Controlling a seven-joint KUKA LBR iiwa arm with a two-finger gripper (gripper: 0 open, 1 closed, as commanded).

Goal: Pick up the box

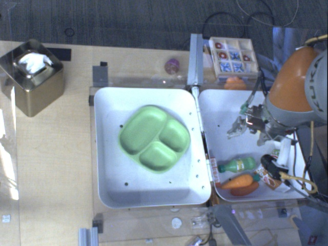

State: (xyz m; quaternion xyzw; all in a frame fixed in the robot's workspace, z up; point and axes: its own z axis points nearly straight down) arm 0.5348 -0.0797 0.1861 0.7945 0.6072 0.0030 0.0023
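Camera view: left bin [110, 188] holds a green sectioned tray [155, 137], largest item. Right bin [218, 111] holds the arm's gripper [245, 128] above its floor; whether it is spread or pressed together, cannot tell. Box [231, 57] sits outside the bins, past the right bin's far rim: flat, tan-edged, red and blue patterned squares on top. Green bottle [237, 165], carrot [241, 181], small packet [269, 178] lie along the near wall.
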